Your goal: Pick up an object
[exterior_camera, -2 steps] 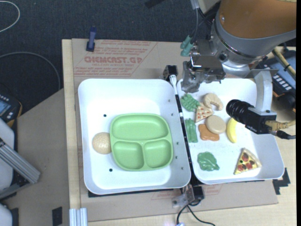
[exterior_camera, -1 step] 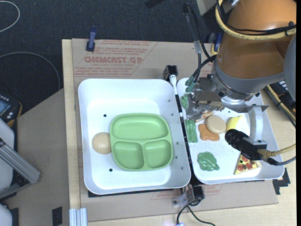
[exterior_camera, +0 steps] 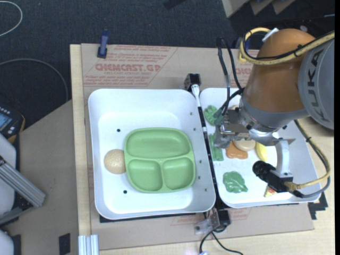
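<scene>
Orange toy (exterior_camera: 237,151) lying in right bin (exterior_camera: 308,158), directly under gripper (exterior_camera: 234,133); pick not completed. Arm positioned low over bin, wrist body hiding most of the tool. Finger state: cannot tell, tips obscured by wrist and cables. Possibly touching the orange toy, though contact not confirmed from this angle. Yellow piece (exterior_camera: 262,152) just beside it, green leaf shape (exterior_camera: 234,182) nearer the front wall. Remaining: closure on object, then lift. Left bin (exterior_camera: 101,142) with green divided tray (exterior_camera: 159,159) and tan ball (exterior_camera: 114,161) untouched.
</scene>
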You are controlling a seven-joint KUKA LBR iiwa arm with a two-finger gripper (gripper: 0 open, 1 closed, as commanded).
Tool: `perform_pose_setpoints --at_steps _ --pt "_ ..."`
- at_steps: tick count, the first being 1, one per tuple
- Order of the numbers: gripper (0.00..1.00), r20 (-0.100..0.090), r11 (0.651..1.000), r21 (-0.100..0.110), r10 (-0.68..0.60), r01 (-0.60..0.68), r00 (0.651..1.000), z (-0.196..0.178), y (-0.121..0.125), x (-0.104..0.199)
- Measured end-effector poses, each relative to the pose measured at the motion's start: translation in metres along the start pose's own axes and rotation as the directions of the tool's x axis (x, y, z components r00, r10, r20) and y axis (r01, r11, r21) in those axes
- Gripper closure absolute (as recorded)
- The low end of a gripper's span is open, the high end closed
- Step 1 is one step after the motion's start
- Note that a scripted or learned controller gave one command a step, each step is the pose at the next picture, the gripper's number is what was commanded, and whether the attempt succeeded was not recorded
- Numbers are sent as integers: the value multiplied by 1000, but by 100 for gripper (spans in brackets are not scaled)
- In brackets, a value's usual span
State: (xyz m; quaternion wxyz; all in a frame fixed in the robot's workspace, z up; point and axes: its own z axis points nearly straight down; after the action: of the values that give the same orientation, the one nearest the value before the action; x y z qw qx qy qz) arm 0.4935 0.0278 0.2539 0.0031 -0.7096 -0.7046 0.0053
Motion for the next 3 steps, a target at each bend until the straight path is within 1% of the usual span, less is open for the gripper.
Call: perform_pose_setpoints --at_steps 1,2,3 --pt "100 -3 1000 -24 -4 4 1000 -108 -15 -30" --pt "100 -4 1000 -5 -7 7 1000 -50 -15 -11" --pt "100 -4 1000 -6 -6 6 1000 -2 -15 -4"
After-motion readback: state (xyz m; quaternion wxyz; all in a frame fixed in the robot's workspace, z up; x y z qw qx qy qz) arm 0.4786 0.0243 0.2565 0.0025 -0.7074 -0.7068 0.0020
